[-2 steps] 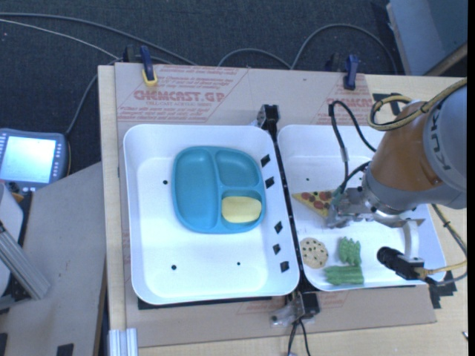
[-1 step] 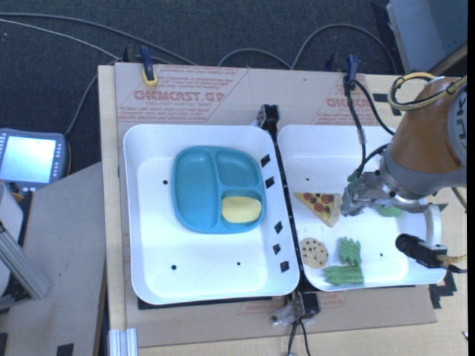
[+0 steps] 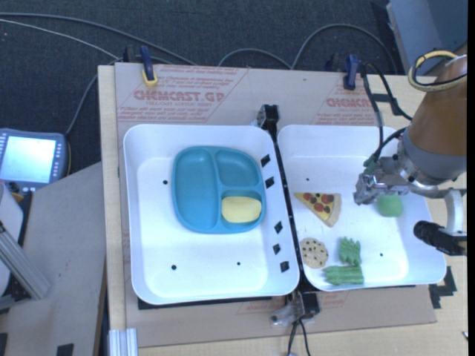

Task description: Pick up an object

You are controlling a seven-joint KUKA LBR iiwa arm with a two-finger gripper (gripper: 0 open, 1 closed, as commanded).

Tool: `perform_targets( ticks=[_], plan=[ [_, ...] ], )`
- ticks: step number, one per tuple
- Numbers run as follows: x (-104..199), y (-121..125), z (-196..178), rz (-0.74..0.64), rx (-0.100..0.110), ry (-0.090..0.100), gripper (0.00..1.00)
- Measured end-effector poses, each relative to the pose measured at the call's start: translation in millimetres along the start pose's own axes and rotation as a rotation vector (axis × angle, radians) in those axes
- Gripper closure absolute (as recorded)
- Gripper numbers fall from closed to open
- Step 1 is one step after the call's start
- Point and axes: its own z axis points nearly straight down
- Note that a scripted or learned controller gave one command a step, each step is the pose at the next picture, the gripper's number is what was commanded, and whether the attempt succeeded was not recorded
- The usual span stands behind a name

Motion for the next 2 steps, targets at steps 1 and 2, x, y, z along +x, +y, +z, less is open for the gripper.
perform_targets(
  ticks=[1, 2],
  plan=[
    [0, 1, -38, -0.001, 0.001, 0.000, 1.00],
    [47, 18, -45, -0.005, 0.004, 0.002, 1.00]
  ],
)
